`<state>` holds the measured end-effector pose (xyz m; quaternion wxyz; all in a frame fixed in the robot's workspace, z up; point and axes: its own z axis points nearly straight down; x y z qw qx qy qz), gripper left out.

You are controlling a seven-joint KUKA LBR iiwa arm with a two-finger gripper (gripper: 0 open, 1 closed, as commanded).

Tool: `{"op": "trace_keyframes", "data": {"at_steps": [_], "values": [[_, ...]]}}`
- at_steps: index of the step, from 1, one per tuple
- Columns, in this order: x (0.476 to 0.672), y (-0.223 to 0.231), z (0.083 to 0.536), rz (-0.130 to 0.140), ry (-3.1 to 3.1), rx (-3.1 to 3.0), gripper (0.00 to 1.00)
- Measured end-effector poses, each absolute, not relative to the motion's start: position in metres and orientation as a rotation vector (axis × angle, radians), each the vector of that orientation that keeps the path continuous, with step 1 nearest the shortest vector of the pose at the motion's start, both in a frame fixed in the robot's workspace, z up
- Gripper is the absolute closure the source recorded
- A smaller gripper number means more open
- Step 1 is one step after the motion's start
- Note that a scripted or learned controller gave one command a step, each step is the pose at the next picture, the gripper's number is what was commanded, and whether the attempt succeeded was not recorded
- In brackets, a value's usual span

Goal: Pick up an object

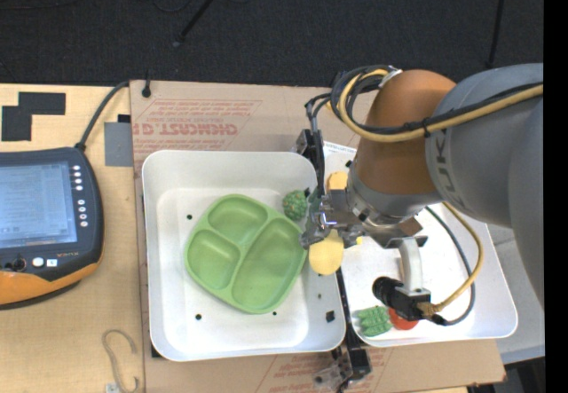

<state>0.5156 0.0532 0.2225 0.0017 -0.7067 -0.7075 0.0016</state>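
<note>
A yellow lemon-shaped object (pixel 326 256) hangs over the rims where the two bins meet. My gripper (pixel 325 244) comes down onto it from above, and its fingers close on the object's top. A green divided plate (pixel 244 251) lies in the left bin (pixel 169 249). A small green broccoli-like piece (pixel 295 202) rests at the plate's upper right, just left of the gripper. A second yellow piece (pixel 337 180) shows behind the wrist.
The right bin (pixel 497 311) holds a green leafy item (pixel 373 320) and a red item (pixel 405 322) near its front edge, under a black cable clip. A tablet (pixel 40 205) lies on the bench at far left. The arm's orange band covers the right bin's back half.
</note>
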Motion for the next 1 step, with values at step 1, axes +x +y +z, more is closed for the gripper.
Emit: {"op": "trace_keyframes", "data": {"at_steps": [1], "values": [[0.5211,0.0517,0.2341,0.003,-2.221,-2.218,1.0]]}}
